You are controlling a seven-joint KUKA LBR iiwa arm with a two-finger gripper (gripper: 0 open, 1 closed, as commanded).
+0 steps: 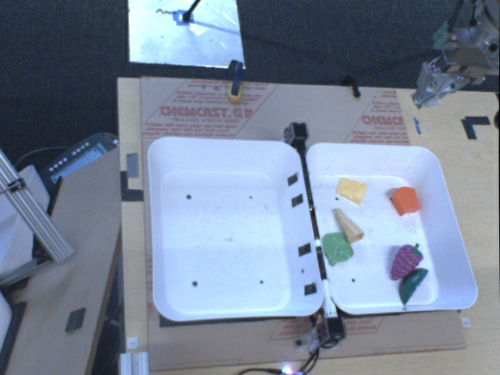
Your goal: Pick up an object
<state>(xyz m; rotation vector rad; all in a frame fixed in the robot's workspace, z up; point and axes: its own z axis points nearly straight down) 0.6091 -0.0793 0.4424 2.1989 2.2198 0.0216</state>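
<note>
Gripper [437,84]: upper right of the frame, hanging above the table [328,104] beyond the far rim of the right bin [449,233] — nothing is seen between its parts, and whether it is open or closed I cannot tell
Right bin: lower right of the frame, holding every loose item
Orange block [404,201]: upper right part of the right bin — the item nearest the gripper, lying down-frame and slightly left of it
Yellow wedge [351,190]: upper left part of the same bin, down-frame and further left of the gripper
Tan cone [348,225]: just below the wedge, long axis running from upper left to lower right
Green leaf piece [337,248]: touching or just beside the cone's lower end — a crowded spot
Purple grapes [405,261]: lower right part of the bin, with a dark green pepper [412,284] just below, apparently touching
Left bin [226,233]: centre left of the frame, beside the right bin
Deciding relation: all candidates lie down-frame of the gripper, so I judge the move to be a travel toward the lower frame and then a descent — the orange block, standing apart from its neighbours, looks the simplest target
</note>
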